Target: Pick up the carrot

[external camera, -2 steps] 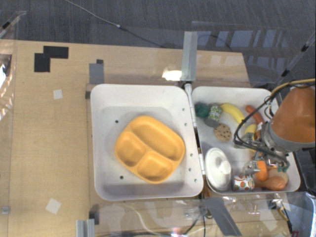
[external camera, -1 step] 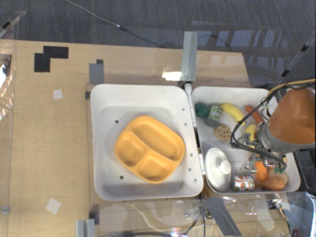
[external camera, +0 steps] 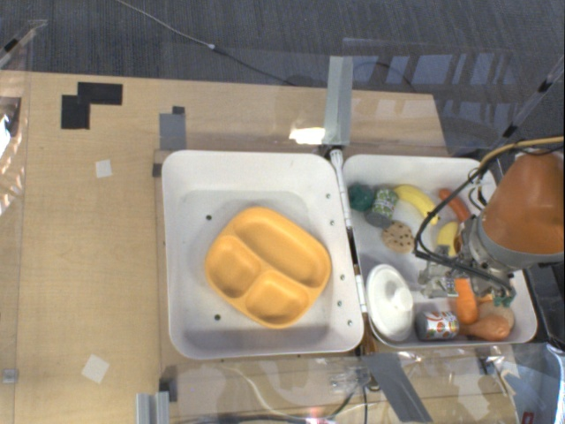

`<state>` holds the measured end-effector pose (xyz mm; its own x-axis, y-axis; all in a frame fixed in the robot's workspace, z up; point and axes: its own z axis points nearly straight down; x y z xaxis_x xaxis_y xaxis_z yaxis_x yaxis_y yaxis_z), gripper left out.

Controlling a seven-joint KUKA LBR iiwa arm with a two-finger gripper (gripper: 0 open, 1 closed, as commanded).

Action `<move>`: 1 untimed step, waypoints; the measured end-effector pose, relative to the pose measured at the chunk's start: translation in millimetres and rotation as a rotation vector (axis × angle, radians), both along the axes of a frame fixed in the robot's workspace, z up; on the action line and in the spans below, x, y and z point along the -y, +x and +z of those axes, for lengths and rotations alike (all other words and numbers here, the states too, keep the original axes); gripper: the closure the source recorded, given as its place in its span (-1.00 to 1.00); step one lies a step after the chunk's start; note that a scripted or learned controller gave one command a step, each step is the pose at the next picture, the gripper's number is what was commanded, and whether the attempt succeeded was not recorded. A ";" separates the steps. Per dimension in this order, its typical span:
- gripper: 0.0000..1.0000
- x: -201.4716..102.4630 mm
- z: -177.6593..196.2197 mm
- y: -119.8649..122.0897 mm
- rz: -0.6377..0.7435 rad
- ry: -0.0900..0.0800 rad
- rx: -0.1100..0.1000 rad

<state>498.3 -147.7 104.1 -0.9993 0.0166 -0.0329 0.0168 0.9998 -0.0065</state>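
Carrot (external camera: 466, 299): we see it in the right bin (external camera: 402, 168), near the front right corner; its long axis runs nearly front to back.
Gripper (external camera: 459, 276): we find it just over the carrot's top end; its opening, we cannot tell.

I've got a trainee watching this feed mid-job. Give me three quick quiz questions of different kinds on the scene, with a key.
1. True or false: the yellow divided plate lies in the left bin.
2. Which bin holds the carrot? A) left B) right
3. Fill in: the soda can lies just in front of the white ____.

Key: 1 true. 2 B, the right bin; the carrot sits near its front right corner, just below the gripper. 3 bowl.
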 end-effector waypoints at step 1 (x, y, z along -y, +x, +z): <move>1.00 -53.0 54.1 -0.7 -0.040 0.008 -0.019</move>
<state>497.6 -94.8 158.2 -0.9983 0.0572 -0.0133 0.0572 0.9984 0.0011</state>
